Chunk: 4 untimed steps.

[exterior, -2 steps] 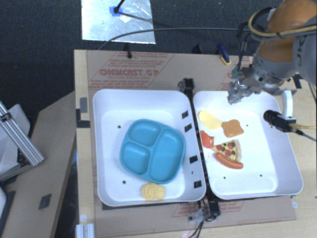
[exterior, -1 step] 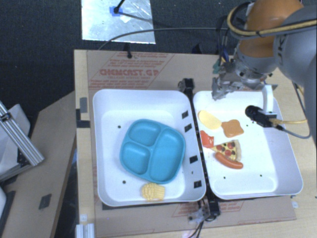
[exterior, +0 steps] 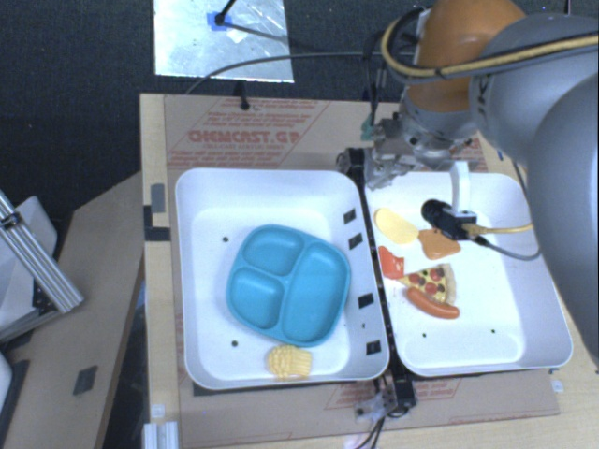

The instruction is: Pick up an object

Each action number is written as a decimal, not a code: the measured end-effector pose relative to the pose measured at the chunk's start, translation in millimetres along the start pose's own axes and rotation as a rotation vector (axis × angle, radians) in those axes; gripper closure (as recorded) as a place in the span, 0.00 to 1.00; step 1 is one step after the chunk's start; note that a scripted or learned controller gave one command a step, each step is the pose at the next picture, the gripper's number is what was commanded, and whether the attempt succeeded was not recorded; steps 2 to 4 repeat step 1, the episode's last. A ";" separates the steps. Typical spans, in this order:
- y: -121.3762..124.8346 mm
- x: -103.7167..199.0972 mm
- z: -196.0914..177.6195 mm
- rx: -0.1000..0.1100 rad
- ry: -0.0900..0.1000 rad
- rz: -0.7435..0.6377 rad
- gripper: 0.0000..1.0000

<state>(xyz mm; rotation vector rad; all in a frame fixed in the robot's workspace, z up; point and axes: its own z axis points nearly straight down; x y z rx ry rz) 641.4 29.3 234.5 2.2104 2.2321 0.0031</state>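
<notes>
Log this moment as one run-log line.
arm: over right bin far edge | gripper: above bin divider, nothing seen held | right bin: toy food cluster | left bin: blue tray, corn | pick: not yet done

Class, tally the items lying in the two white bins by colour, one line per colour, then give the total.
Blue: 1, the divided plate
Yellow: 2, the corn and the pale slice
Orange: 1, the flat piece
Red: 2, the wedge and the sausage
Mixed colours: 1, the pizza slice
Total: 7
</notes>
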 end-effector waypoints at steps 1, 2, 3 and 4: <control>1.3 53.1 -3.1 -0.001 0.001 -0.001 1.00; 1.3 53.1 -3.1 -0.001 0.001 -0.001 1.00; 1.3 53.1 -3.1 -0.001 0.001 -0.001 1.00; 1.3 53.1 -3.1 -0.001 0.001 -0.001 1.00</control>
